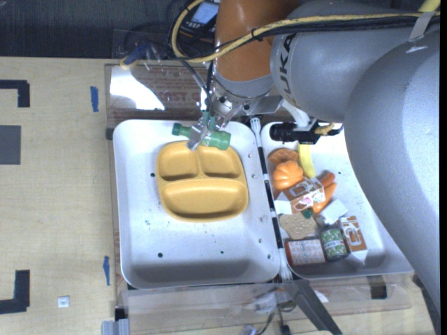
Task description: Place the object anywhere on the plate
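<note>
My gripper (202, 135) hangs over the far edge of the yellow plate (202, 180), which sits in the left bin (140, 208). The plate is divided into three compartments, two small ones at the far side and one long one nearer the camera, and all three look bare. Between my fingers (196, 139) I have a small green object (216, 139), a short bottle-like piece lying on its side, with its teal end poking out to the left; my fingers are closed around its middle. It sits just above the plate's far rim, roughly over the divider between the two small compartments, and I cannot tell whether it touches the plate. The right bin (363, 257) holds a crowd of toy food: an orange pumpkin (288, 175), a yellow banana (306, 160), a carrot (323, 187), a slice of brown bread (296, 225), a green can (333, 243) and some printed cartons (305, 252), all packed close together.
</note>
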`<state>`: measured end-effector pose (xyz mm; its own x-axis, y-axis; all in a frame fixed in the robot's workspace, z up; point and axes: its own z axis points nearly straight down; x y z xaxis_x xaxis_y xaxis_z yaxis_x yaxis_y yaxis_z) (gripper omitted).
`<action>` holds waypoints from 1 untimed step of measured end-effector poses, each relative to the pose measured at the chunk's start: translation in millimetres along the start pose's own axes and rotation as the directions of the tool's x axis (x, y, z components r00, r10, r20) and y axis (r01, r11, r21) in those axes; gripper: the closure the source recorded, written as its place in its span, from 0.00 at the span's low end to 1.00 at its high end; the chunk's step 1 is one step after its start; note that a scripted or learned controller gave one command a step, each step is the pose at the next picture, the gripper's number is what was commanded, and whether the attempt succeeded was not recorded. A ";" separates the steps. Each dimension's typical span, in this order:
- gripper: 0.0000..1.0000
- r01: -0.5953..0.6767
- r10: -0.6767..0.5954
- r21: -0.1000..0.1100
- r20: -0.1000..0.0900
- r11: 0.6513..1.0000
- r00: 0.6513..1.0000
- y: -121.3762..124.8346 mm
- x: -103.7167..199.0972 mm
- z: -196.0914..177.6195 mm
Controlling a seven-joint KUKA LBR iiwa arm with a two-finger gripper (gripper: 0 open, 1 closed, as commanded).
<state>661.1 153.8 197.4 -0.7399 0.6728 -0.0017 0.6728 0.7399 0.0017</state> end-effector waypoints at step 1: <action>1.00 -0.135 0.135 0.006 -0.004 0.991 0.991 -13.9 25.9 1.6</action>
<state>632.6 160.9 195.7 -0.6421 0.7666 0.0021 0.7666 0.6421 -0.0037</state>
